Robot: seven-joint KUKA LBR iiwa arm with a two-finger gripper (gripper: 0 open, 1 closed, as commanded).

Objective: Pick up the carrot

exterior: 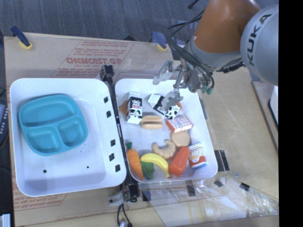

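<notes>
The carrot (134, 163) is orange with a green top. It lies in the right bin (207, 126), in the near left corner against the left wall, next to a banana (156, 161). My gripper (173, 97) hangs over the far part of the same bin, just above a black-and-white cow-patterned carton (167, 109). It is well apart from the carrot, which lies toward the near side and to the left. I see nothing held in the gripper.
The right bin also holds a milk carton (135, 108), a hot dog (151, 122), a red-and-white box (180, 123), a croissant (164, 149), a red pepper (179, 161) and a can (197, 155). A blue divided plate (52, 123) lies in the left bin (71, 178).
</notes>
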